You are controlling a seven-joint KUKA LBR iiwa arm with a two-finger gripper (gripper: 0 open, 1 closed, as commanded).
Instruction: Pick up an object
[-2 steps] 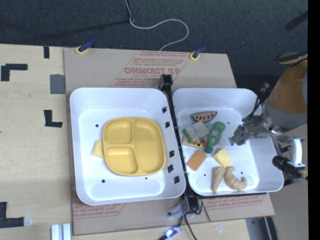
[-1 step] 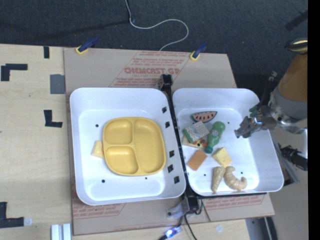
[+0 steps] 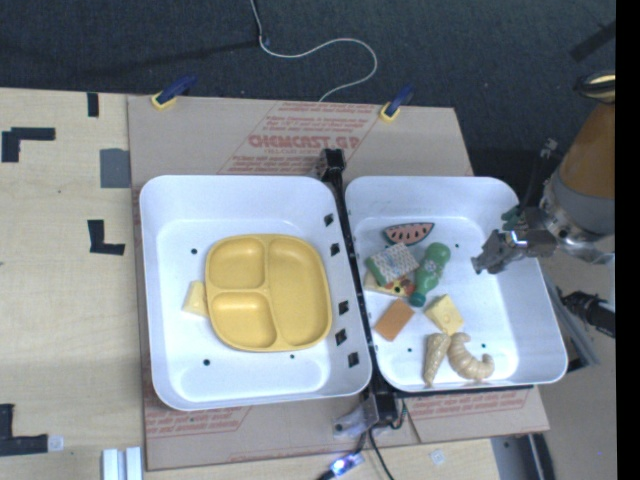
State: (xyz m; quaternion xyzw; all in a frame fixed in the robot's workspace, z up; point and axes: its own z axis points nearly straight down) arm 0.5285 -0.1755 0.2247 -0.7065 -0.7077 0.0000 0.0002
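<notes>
two shallow white plastic bins sit side by side on a brown cardboard sheet [image 3: 290, 138]. the left white bin [image 3: 165, 208] carries a yellow three-compartment plastic plate [image 3: 268, 291] near its centre, with a pale yellow wedge of toy cheese [image 3: 194, 297] touching the plate's rim at nine o'clock. the right white bin [image 3: 480, 193] holds a cluster of toy food toward its left half: a red watermelon slice [image 3: 408, 233] at twelve o'clock of the cluster, a grey-green checkered block [image 3: 392, 263] just below it, a green rounded bottle-like toy [image 3: 430, 271] beside that at three o'clock, an orange flat block [image 3: 394, 319] at seven o'clock, a yellow cheese cube [image 3: 446, 315] just right of it, and two tan knobbly pieces [image 3: 455, 357] touching each other at six o'clock. the dark two-finger gripper [image 3: 492, 258] hangs over the bin's right part, at three o'clock of the cluster and apart from it, nothing between its fingers; whether they are spread or closed i cannot tell.
</notes>
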